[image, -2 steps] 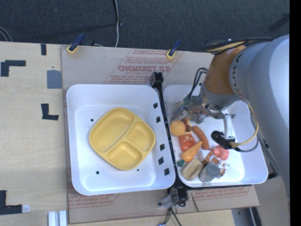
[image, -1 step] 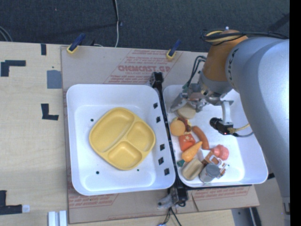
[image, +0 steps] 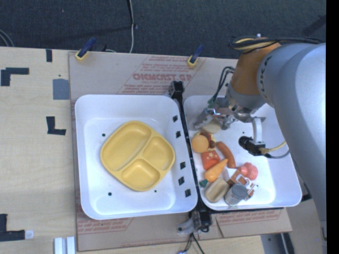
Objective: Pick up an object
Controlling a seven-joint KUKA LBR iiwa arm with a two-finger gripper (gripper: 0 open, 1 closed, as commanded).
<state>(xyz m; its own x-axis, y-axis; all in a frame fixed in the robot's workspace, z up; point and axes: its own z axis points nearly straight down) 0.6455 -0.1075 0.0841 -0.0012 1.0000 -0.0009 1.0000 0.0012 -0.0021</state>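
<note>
Gripper (image: 214,116): low in the right bin's far left part, over a pale item; grip state impossible to tell.
Right bin (image: 283,187): white, shallow, crowded with toy food along its left side.
Nearest pieces: grey can (image: 235,194), beige bread piece (image: 216,190), pink item (image: 248,170).
Middle pieces: carrot (image: 215,169), red item (image: 210,157), sausage (image: 226,153), orange ball (image: 199,143).
Farthest piece: pale item (image: 211,128) just beneath the fingers.
Left bin (image: 90,115): white, with a yellow divided tray (image: 137,155) lying flat at its centre.
</note>
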